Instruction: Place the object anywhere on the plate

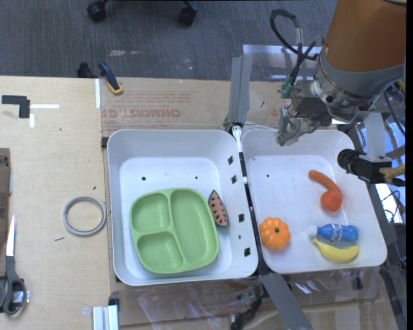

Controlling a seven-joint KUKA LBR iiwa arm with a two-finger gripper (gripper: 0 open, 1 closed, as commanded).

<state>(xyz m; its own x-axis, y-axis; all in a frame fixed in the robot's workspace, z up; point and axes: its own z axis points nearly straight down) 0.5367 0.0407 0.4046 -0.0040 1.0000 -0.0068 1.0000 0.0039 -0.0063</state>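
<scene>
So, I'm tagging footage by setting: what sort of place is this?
Probably a robotics lab: two shallow white bins on a bench, toy food such as a small orange pumpkin, and office-chair castors on grey carpet.

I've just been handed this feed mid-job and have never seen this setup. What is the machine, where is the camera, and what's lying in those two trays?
It is one picture, from a fixed camera above the bench, looking down at a slant. The grey and orange machine at top right is a robot arm; its gripper hangs over the far edge of the right bin, nothing visibly held. That bin holds a carrot, a small pumpkin, a banana and a blue toy touching it. The left bin holds a green divided plate, with a watermelon slice beside its right rim. A tape ring lies on the bench.
</scene>
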